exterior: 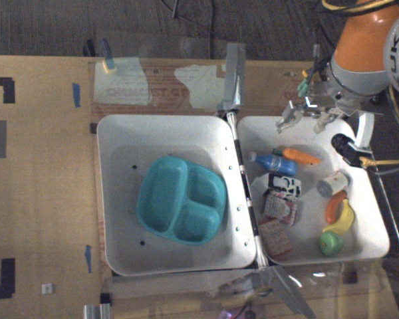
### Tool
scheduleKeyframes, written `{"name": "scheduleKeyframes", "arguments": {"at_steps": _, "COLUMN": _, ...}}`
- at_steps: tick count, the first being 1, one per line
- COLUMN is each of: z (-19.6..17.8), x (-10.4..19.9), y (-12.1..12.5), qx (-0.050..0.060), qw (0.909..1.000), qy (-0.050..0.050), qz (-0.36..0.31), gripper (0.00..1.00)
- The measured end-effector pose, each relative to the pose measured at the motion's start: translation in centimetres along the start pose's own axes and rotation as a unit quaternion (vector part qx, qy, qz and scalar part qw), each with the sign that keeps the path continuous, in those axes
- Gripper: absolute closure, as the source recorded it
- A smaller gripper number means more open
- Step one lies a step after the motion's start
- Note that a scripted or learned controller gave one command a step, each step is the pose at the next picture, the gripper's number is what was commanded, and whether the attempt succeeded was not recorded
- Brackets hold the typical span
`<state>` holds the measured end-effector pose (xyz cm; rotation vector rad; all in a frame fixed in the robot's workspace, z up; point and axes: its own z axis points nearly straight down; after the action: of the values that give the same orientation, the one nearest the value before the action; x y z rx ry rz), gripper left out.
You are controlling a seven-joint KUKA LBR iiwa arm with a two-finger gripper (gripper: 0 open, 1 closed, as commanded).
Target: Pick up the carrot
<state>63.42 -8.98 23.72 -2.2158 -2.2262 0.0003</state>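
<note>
The carrot [301,156] is a slim orange piece lying flat in the far part of the right bin [380,226], its blunt end touching a blue bottle [274,163]. My gripper [307,119] hangs over the far rim of that bin, a little beyond and above the carrot. Its two fingers are spread apart with nothing between them, so it is open. The arm's orange band [366,32] sits up at the right.
The right bin also holds a cow-patterned box [284,185], pink packets [280,207], a white cylinder [332,183], an orange-red pepper [334,207], a banana [344,219] and a green fruit [330,243]. A teal divided plate [181,200] lies in the left bin [113,145].
</note>
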Motion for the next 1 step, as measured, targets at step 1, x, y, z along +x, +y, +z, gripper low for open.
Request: {"name": "scheduleKeyframes", "arguments": {"at_steps": 1, "z": 7.32, "x": -8.68, "y": 2.72, "qx": -0.002, "qw": 0.9973, "qy": -0.001, "qz": -0.073, "gripper": 0.00}}
